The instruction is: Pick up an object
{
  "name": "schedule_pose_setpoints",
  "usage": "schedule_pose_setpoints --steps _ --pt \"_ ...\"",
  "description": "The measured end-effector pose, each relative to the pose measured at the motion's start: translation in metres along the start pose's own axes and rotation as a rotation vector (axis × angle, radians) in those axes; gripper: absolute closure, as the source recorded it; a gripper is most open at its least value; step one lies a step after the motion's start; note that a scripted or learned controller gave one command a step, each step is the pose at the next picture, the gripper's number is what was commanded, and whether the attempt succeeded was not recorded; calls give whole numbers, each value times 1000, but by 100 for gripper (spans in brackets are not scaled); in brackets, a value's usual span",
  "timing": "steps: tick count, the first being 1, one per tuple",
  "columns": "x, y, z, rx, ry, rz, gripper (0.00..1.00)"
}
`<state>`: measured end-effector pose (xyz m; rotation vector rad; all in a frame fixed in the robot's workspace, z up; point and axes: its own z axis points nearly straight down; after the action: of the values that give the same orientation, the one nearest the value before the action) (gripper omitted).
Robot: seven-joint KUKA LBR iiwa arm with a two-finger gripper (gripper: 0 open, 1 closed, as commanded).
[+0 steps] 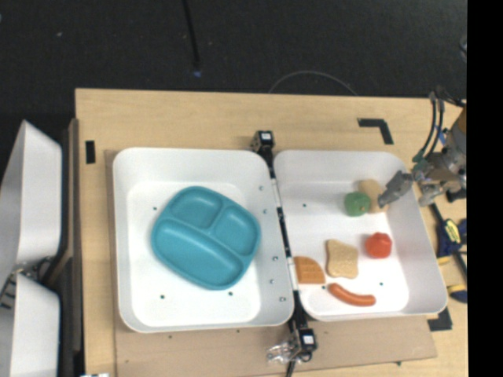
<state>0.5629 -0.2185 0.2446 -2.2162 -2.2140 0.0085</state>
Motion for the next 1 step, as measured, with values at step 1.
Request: schedule_pose_setpoints --steps 1 --pt "0 2 -7 -11 -3 -3 0"
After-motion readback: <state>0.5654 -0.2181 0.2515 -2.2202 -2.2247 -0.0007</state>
